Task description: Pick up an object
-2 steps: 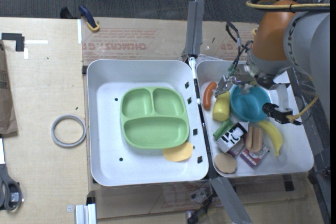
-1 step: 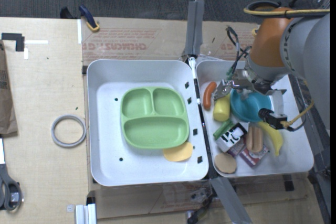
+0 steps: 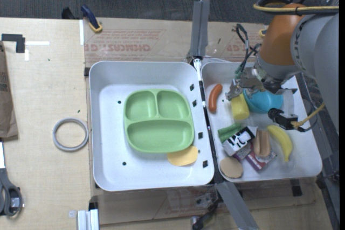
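The right bin (image 3: 305,168) holds a red sausage (image 3: 214,97), a yellow block (image 3: 240,109), a blue cup (image 3: 266,101), a banana (image 3: 283,141), a green piece (image 3: 230,130), a black-and-white box (image 3: 240,139), a hot dog in a bun (image 3: 263,144) and a round brown cookie (image 3: 232,168). My gripper (image 3: 237,90) hangs low over the bin's back half. It sits just above the yellow block and beside the blue cup, which the wrist partly covers. Nothing is visibly lifted.
The left bin (image 3: 102,116) carries a green divided plate (image 3: 159,120) with a flat yellow disc (image 3: 182,157) at its front edge. On the bench to the left lie a grey ring (image 3: 70,133) and scissors (image 3: 8,199). A blue clamp (image 3: 91,18) lies at the back.
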`<action>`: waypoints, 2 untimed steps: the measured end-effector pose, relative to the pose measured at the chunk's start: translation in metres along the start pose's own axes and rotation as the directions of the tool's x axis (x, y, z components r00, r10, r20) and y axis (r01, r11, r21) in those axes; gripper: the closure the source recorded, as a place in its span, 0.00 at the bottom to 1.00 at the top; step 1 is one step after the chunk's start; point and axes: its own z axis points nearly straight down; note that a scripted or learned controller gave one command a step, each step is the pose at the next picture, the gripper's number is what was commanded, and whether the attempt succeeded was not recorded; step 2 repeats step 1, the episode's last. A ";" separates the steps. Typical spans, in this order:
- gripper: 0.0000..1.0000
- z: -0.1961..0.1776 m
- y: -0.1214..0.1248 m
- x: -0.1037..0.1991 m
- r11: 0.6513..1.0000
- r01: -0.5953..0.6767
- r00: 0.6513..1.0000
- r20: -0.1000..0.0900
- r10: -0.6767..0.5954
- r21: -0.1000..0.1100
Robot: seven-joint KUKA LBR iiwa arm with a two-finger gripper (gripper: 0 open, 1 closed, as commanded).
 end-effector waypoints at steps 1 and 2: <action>1.00 -0.086 0.011 0.084 0.989 -0.148 0.989 0.000 0.148 0.009; 1.00 -0.086 0.011 0.084 0.989 -0.148 0.989 0.000 0.148 0.009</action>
